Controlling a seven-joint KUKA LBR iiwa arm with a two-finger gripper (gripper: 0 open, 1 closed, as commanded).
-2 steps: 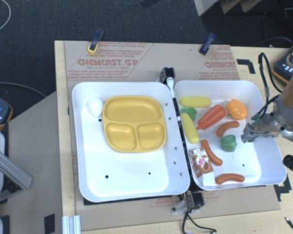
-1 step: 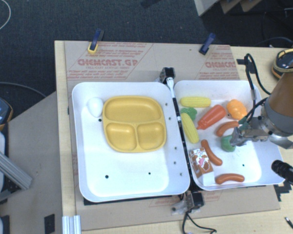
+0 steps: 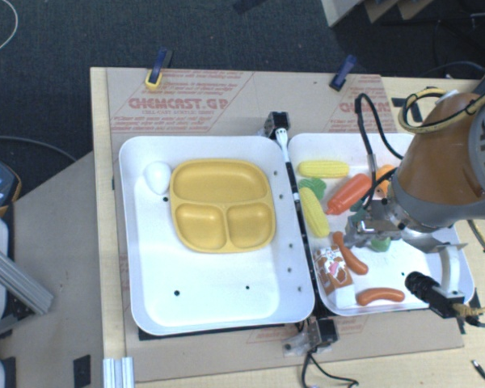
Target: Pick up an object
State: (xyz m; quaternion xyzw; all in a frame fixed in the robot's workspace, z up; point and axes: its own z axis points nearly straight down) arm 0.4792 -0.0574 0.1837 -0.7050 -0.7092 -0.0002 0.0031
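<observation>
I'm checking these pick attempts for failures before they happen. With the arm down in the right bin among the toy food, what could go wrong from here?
1. The gripper sits among crowded items, the carrot, a small sausage and a green piece, so it may pinch two or knock one aside.
2. The corn cob lies along the bin's left wall, leaving little finger room.

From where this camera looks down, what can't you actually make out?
- The gripper: the arm's grey wrist covers it, so any grasp stays hidden.
- A green item beneath the wrist: mostly covered, identity unclear.
- The right bin: the arm hides its far right side.
- The printed packet: too small to read.
- The white object beside the yellow tray: too washed out to identify.
</observation>
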